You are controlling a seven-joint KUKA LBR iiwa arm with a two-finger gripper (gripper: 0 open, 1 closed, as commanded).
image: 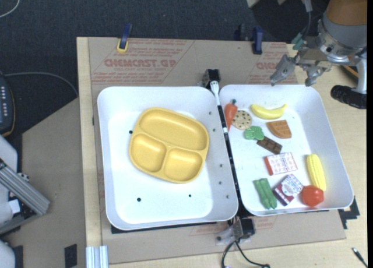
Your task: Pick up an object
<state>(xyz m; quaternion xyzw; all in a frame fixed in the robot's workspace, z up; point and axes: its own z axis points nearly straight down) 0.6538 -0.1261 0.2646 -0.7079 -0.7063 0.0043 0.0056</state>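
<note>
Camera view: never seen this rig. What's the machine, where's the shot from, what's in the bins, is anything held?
The single camera sits above the bench and looks down at a slant. The machine is a grey robot arm with an orange band, reaching in from the picture's right. Its two-finger hand hovers open over the far edge of the right bin, with nothing between the fingers.

The left bin holds a yellow divided plate. The right bin holds small toy foods: a banana, carrot, cookie, toast slice, chocolate bar, corn cob, tomato and a few packets.
</note>
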